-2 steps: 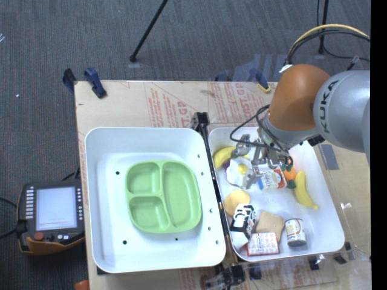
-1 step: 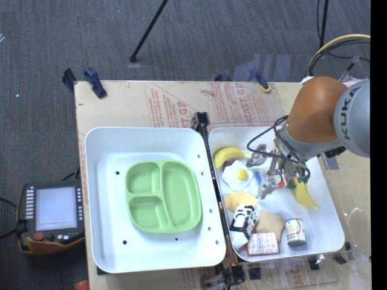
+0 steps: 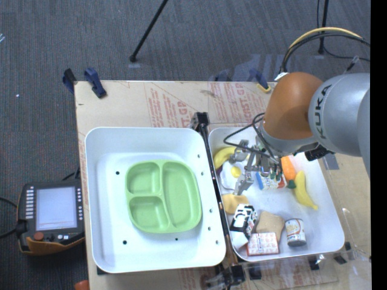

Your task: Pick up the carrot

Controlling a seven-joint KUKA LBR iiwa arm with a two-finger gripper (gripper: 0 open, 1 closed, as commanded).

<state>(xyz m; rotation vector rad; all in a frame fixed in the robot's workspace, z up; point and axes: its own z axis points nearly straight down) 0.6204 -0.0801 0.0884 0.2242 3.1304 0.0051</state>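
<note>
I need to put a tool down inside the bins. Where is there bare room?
Free: the left white bin's floor around the green three-compartment plastic plate. Crowded: the right white bin, with yellow banana, orange carrot, small can and gripper.

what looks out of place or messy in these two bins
Nothing looks spilled or broken. The right white bin is crowded: an orange carrot, yellow bananas and a small tin can lie jumbled at odd angles. In the left white bin, the green divided plate sits slightly askew.
</note>
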